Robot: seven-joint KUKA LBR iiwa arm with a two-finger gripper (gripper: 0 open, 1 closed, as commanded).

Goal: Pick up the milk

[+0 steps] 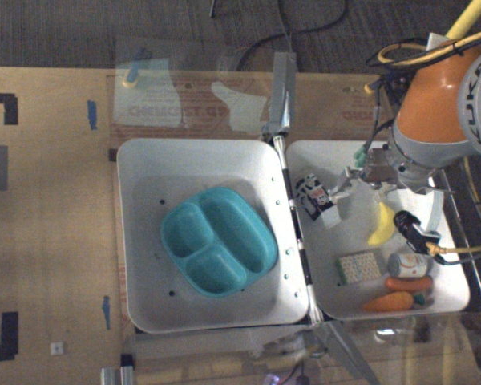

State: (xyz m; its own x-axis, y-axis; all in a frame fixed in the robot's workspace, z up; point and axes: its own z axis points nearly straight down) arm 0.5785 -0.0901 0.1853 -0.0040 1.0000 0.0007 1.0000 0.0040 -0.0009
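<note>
The milk (313,196) is a small carton with black and white patches. It lies tilted in the right bin (345,155), close to that bin's left wall. My gripper (339,191) reaches in from the right and low over the bin, with its tip right beside the carton's right side. Whether the carton sits between the fingers is not clear from this angle.
A teal divided plate (218,239) lies in the left bin (144,183). The right bin also holds a banana (381,224), a speckled sponge (358,267), a small can (406,263), a red piece (409,283) and a carrot (389,301) along its front right.
</note>
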